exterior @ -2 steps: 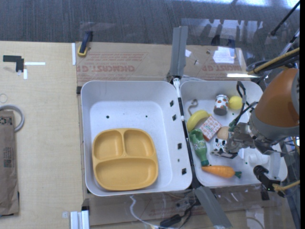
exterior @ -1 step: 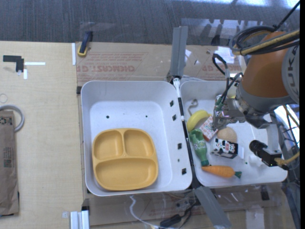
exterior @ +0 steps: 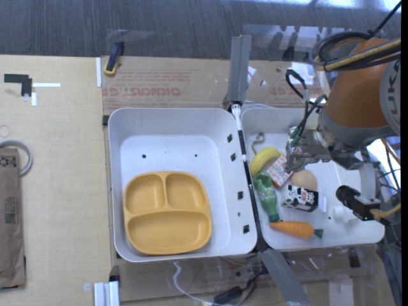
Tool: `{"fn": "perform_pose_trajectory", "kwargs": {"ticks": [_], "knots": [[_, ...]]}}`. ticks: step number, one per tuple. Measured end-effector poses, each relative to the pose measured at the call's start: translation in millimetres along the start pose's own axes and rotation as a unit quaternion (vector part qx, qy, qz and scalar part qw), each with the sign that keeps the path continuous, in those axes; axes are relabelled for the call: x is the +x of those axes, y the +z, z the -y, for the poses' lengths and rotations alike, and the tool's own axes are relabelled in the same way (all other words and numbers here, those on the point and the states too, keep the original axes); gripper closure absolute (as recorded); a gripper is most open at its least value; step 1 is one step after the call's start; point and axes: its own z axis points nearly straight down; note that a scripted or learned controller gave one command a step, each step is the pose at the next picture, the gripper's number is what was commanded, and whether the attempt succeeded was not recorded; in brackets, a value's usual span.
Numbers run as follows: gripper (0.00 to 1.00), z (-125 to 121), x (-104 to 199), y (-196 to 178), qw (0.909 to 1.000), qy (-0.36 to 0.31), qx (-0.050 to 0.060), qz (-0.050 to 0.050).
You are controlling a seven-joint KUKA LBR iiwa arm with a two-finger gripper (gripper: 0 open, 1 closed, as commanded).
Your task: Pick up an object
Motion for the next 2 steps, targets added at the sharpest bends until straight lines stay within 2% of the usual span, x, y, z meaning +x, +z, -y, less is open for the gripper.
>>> {"fn": "perform_pose_trajectory", "kwargs": {"ticks": [2], "knots": [[1.00, -0.5, -2.5, -14.6, 1.0000, 0.000, 0.004, 0.001]]}}
